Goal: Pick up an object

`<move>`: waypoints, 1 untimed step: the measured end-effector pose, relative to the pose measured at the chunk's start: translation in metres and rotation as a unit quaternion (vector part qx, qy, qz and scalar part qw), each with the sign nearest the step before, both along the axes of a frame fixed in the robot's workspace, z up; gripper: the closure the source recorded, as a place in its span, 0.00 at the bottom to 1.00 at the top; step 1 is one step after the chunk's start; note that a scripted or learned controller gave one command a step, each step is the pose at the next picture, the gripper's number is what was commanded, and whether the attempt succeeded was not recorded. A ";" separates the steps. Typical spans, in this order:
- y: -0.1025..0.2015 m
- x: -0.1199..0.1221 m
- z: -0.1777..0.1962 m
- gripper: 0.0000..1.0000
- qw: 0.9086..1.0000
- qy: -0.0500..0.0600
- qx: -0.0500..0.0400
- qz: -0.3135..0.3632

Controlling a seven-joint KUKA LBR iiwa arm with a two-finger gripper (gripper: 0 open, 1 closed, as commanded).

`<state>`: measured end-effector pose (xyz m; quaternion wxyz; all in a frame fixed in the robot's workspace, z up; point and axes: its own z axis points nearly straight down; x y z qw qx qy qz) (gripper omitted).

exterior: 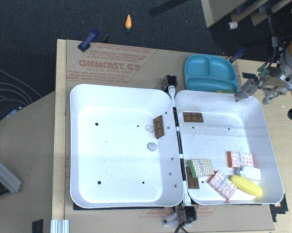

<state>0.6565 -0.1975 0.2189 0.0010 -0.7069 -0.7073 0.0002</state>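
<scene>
My gripper (257, 93) hovers over the far rim of the right bin (269, 143), open, with nothing between its fingers. The right bin's near corner holds a yellow corn-like toy (246, 185), a white block (252, 173), and three patterned packets (240, 158) (222, 185) (202, 166). A brown chocolate bar (192, 117) lies near that bin's far left. A small brown piece (193, 180) rests against the left wall. All of these lie well below and left of the gripper.
The left bin (84, 134) holds a second brown bar (158, 126) and two small round discs (152, 146) by its right wall. A teal divided plate (211, 73) sits on the board behind the right bin, just left of the gripper.
</scene>
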 end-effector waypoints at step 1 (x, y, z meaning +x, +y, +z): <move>0.055 -0.015 -0.134 0.00 1.000 0.000 0.000 0.000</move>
